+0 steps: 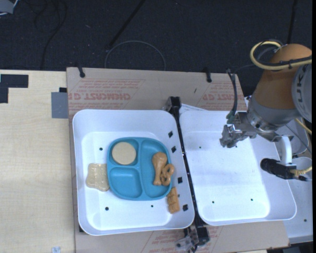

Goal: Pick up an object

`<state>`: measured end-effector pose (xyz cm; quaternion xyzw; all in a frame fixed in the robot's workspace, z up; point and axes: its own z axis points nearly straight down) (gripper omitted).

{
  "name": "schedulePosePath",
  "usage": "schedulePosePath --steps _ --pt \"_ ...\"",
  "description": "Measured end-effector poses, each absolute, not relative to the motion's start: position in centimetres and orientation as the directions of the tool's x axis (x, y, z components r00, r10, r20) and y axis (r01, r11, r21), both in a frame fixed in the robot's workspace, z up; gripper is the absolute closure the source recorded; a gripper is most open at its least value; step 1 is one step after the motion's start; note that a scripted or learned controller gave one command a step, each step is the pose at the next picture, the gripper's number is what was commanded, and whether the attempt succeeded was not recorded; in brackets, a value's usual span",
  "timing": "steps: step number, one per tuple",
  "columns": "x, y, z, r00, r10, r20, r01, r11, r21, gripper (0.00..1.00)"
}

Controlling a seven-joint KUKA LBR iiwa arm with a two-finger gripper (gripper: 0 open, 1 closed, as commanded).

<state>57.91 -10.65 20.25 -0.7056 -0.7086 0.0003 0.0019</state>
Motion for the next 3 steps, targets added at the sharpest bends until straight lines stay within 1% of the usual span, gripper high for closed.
schedulePosePath --steps 1,2,3 --pt "58.8 -5.3 21.4 -0.005 1.000 0.003 1.000 0.005 -0.002 1.00" --pt "57.7 -0.5 21.4 -0.004 1.000 0.002 1.000 0.004 -0.005 1.00" --pt "58.0 5.4 22.6 -0.005 1.000 0.002 1.000 0.006 -0.002 1.00"
